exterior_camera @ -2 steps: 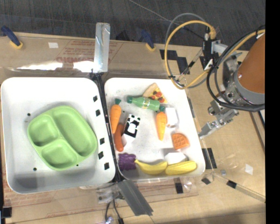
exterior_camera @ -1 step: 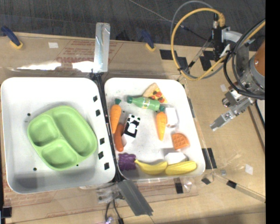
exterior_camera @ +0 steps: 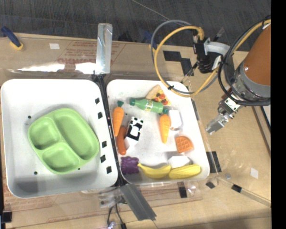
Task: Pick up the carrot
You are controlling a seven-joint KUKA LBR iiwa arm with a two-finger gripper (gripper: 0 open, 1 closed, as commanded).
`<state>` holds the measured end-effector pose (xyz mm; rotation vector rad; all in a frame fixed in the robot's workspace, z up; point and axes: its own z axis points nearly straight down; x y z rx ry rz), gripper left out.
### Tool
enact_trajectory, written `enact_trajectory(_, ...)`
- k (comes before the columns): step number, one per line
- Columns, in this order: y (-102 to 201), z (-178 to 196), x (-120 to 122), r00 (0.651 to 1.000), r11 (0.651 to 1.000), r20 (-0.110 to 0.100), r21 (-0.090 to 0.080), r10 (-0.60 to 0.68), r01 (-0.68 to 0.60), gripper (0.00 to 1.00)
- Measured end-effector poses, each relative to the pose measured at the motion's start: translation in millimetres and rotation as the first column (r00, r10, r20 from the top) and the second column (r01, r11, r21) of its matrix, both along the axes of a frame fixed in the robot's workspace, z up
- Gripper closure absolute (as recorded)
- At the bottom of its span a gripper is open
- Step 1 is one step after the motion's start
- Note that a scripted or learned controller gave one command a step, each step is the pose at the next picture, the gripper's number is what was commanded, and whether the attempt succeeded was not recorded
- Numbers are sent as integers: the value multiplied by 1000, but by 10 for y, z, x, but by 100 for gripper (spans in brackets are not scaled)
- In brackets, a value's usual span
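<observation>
Gripper beside right bin — fingers indistinct; carrot lies inside.

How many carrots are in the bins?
2, both in the right bin. One carrot lies along its left wall; the other carrot sits near the middle, below the green bottle. More may hide under other toys.

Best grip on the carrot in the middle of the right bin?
Take the carrot across its thick orange upper body, from straight above. It lies flat, leaf end up-frame by the bottle, tip down-frame. Close the pincer left-right across it; a white block crowds its right side.
</observation>
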<state>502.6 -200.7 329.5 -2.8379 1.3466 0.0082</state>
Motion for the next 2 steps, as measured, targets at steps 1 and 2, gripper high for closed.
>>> enact_trajectory(1,12,136,-195,952,952,12,-3,307,-307,100)
enact_trajectory(2,-81,300,-83,791,791,13,-5,611,-611,100)
